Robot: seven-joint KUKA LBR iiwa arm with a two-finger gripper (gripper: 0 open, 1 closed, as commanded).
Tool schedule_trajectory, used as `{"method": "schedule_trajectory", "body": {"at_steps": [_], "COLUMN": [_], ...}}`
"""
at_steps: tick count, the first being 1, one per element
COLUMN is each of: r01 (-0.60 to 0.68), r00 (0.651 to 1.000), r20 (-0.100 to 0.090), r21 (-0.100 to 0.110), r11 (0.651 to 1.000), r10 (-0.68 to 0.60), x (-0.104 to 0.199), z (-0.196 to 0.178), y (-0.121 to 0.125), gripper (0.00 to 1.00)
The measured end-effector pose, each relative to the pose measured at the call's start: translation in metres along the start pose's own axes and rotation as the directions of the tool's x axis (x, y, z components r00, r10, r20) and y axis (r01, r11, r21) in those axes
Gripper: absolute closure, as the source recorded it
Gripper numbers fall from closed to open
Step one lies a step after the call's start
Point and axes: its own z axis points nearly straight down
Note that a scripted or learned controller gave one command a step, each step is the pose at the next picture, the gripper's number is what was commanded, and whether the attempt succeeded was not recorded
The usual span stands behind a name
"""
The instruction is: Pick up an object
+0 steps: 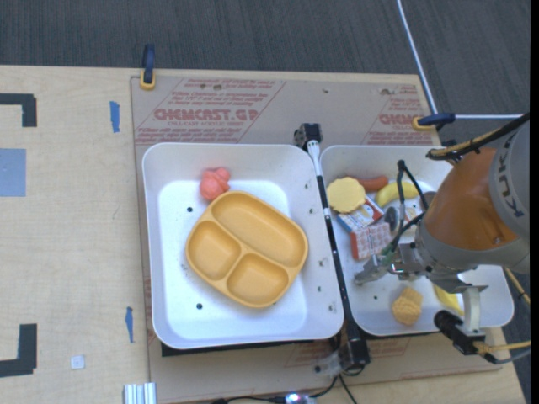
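The arm (476,213) reaches in from the right, its orange band above the grey wrist. The gripper (376,272) points left and hangs low, at a slant.

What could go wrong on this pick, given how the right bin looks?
1. The gripper sits low in the right bin beside the red-and-white packet and the yellow lump; it may close on neither, or just nudge one.
2. The packet, yellow disc and orange piece lie crowded near the bin's left wall, so a grasp there could catch two at once or hit the wall.
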Motion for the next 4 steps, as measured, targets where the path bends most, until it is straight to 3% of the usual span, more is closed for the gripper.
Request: {"method": "schedule_trajectory", "body": {"at_steps": [1,2,3,4], "r01": [0.0,-0.001,0.001,0.0], "r00": [1.0,1.0,1.0,1.0], "r20": [0.0,0.003,0.0,0.0], "r21": [0.0,-0.006,0.002,0.003], "r11": [1.0,1.0,1.0,1.0], "r10": [0.0,0.001,-0.001,0.0], "x": [-0.002,-0.003,0.073,0.072], "z": [0.0,-0.011,-0.099,-0.099], "y": [0.0,0.002,0.0,0.0], "gripper": [0.0,1.0,1.0,0.0]}}
